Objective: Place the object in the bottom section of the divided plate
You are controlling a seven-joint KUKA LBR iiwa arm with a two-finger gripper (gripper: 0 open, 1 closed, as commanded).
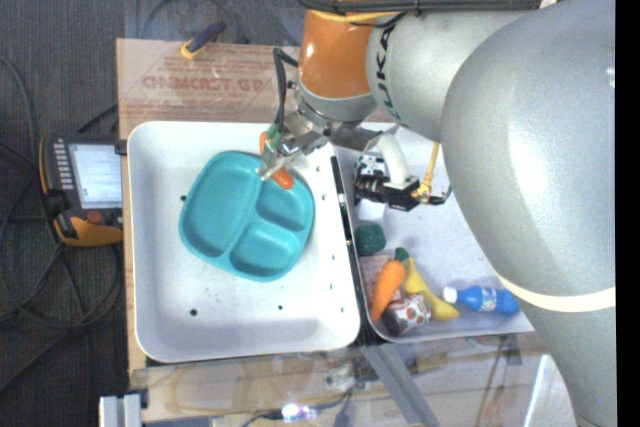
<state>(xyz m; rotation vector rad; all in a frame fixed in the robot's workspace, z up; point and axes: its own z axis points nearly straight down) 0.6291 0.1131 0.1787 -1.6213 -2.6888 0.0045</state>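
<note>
Pincer [277, 158] first: it hangs at the end of the big grey arm [480, 65], just under the orange band [345, 25], over the top right edge of the blue plate [248, 215]. A small orange thing [284, 180] sits right at its tips. It looks as if the tips are closed on it, with the orange bit peeking out below them, but the tips are tiny and partly hidden, so I am only fairly sure.

From there, the plate spreads out down and to the left. It lies tilted in the left white bin [160, 305]. It has three parts: one big part on the left, and two smaller parts on the right, one above the other. The orange thing is over the upper right part, near the rim. The bottom part lies below it and a little to the left, toward the near edge of the bin. So I think the next move must go that way, short and downward in the picture, before letting go.

Further out, the right bin [455, 245] holds a carrot [386, 283], a banana [430, 300], a small bottle [482, 298], a can [405, 314] and a dark green lump [370, 238]. Both bins sit on the tabletop.
</note>
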